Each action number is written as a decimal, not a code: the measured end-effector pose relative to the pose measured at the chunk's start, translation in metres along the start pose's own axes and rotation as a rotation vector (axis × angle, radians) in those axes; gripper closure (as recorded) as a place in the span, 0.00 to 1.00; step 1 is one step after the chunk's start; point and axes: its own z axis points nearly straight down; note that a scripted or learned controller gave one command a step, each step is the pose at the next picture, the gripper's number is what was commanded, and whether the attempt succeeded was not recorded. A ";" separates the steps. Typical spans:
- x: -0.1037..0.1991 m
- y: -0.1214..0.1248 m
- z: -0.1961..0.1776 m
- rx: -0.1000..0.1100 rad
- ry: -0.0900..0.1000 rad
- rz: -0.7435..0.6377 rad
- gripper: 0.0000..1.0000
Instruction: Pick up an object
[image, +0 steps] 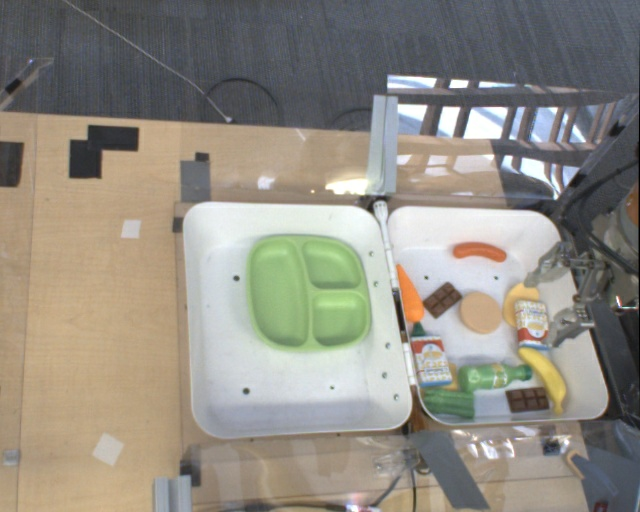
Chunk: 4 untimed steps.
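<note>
My gripper (548, 305) hangs over the right side of the right bin (500, 222), fingers spread apart and open. One fingertip (540, 272) sits toward the back and the other fingertip (558, 337) toward the front. Between and just left of them lie a small labelled jar (532, 322) and a yellow piece (517, 297); I cannot tell whether the fingers touch them. A banana (546, 376) lies just in front of the gripper. Nothing is gripped.
The right bin also holds a sausage (480, 252), carrot (410, 293), chocolate bar (441, 299), tan disc (480, 313), red-capped bottle (431, 358), green bottle (492, 377) and a second chocolate (528, 400). A green divided plate (308, 291) lies in the left bin (220, 350).
</note>
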 end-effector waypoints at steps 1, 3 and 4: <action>-0.011 -0.031 0.065 -0.001 0.003 -0.156 0.00; -0.011 -0.035 0.164 0.001 -0.004 -0.033 0.00; -0.017 -0.034 0.149 0.007 -0.024 -0.041 1.00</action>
